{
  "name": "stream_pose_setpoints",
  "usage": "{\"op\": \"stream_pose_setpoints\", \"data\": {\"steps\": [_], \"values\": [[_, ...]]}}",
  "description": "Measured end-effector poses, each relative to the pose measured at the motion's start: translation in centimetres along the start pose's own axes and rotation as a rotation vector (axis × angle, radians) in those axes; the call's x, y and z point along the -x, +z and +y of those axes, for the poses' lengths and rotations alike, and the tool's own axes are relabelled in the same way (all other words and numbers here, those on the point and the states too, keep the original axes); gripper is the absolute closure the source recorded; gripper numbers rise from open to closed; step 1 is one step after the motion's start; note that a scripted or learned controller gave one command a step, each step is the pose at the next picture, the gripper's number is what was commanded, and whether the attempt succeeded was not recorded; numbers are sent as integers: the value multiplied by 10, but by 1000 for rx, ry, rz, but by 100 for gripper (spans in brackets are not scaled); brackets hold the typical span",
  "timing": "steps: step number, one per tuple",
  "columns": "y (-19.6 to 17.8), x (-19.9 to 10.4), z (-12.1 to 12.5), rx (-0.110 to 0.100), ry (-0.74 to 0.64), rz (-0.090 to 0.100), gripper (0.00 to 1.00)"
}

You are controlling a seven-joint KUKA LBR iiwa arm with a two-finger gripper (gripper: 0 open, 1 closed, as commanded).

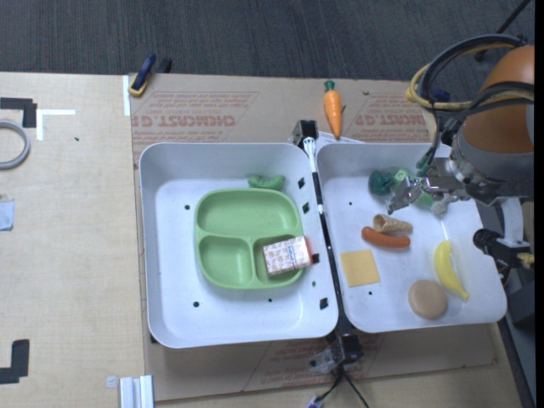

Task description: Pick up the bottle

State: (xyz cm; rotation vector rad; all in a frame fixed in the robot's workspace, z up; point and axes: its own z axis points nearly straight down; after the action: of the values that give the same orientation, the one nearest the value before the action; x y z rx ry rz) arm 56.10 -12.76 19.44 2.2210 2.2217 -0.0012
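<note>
At the near edge of the right bin, a round bun, a banana and a flat cheese slice lie apart from one another, loose and unstacked, as if scattered to give a grasp room. Just behind them a sausage lies crosswise, touching or nearly touching a small tan pastry. Level with these, in the left bin, a green divided plate carries a small carton tipped over its right-hand compartment. Farther back in the right bin, the gripper hangs low near the far wall, with the arm reaching in from the right. I cannot tell how far the claw is open, and nothing visibly sits in it. Just beside it, toward the far-left corner, lies a dark green object. Nothing here reads plainly as a bottle, but this is my best guess for it, and the claw's position beside it suggests an approach to it. Its closeness to the wall could crowd a grasp. A green leafy piece rests at the left bin's far side, and beyond both bins a carrot lies on the cardboard.
</note>
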Motion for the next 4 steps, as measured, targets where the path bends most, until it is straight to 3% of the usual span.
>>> {"op": "stream_pose_setpoints", "data": {"steps": [1, 2, 3, 4], "values": [[80, 26, 96, 27, -16, -6, 0], [69, 28, 95, 26, -18, -11, 100], [102, -14, 25, 0, 7, 0, 100], [3, -50, -69, -2, 187, 1, 100]]}}
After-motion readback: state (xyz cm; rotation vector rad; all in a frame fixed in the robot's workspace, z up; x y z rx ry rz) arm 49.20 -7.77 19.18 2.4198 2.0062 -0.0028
